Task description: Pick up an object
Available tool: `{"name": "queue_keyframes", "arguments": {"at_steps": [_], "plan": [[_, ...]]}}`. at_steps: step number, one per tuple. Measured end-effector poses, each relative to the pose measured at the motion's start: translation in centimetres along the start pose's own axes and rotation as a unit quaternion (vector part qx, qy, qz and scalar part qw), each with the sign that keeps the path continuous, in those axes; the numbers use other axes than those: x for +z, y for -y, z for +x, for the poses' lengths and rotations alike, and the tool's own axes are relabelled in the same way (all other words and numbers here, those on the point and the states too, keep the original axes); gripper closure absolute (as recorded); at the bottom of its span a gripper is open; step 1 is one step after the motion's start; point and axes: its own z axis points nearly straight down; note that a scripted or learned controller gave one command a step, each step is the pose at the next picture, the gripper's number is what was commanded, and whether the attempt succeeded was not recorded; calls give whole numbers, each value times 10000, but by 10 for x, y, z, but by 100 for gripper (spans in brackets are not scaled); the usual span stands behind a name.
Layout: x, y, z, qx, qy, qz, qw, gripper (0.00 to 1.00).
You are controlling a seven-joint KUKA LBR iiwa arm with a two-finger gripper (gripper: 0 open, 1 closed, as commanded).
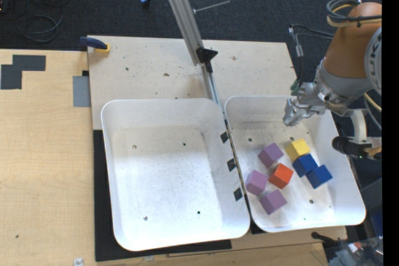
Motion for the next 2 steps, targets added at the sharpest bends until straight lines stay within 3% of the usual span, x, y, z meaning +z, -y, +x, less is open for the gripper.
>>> {"name": "queue_keyframes", "arguments": {"at_steps": [1, 2], "plan": [[-53, -1, -1, -56, 0, -6, 10000, 100], [-45, 11, 55, -52, -15, 35, 10000, 100]]}}
